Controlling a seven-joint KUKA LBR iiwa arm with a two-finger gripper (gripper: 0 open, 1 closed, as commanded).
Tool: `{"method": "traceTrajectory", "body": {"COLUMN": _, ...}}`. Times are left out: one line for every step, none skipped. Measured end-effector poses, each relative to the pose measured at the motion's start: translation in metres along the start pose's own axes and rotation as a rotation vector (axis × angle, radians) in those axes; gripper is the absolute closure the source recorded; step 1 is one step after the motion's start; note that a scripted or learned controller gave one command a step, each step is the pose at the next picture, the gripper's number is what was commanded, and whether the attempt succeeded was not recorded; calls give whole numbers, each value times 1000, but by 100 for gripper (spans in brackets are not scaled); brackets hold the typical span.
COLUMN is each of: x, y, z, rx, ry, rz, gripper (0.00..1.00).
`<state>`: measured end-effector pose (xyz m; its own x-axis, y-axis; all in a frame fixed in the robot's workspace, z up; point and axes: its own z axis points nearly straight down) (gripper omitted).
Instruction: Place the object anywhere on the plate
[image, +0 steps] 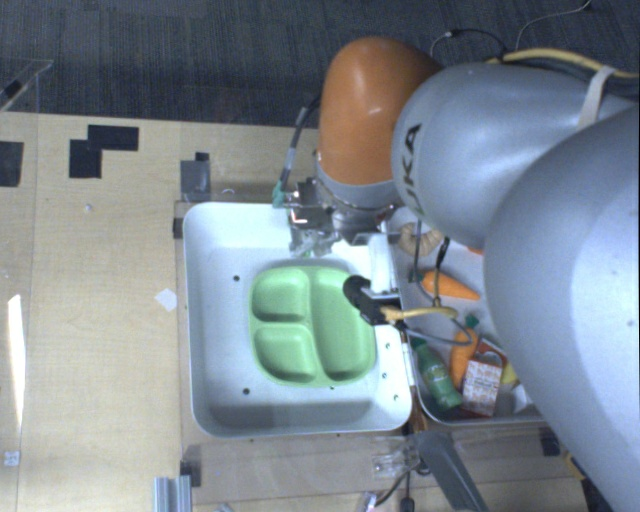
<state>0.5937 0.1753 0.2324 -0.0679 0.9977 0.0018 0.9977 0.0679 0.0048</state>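
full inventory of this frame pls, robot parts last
plate: 1, green, three compartments, in left bin
left bin: 1, white, centre of bench
right bin: 1, white, mostly under the arm
carrot: 1, orange, right bin
bottle: 1, green, right bin
box: 1, red and white, right bin
black markers: several, bench top left
arm: 1, grey with orange band, from the right
gripper: 1, above left bin's far edge

The arm (520, 190) covers most of the right bin (470, 410) and extends past the top, right and bottom edges. The gripper (315, 240) is too small and blurred to resolve. The carrot (452, 287) is partly hidden.
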Motion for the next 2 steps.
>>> {"method": "traceTrajectory", "body": {"x": 0, "y": 0, "z": 0, "rx": 0, "ry": 0, "rz": 1, "gripper": 0}}
{"method": "traceTrajectory", "body": {"x": -20, "y": -19, "z": 124, "rx": 3, "ry": -1, "rz": 98, "gripper": 0}}
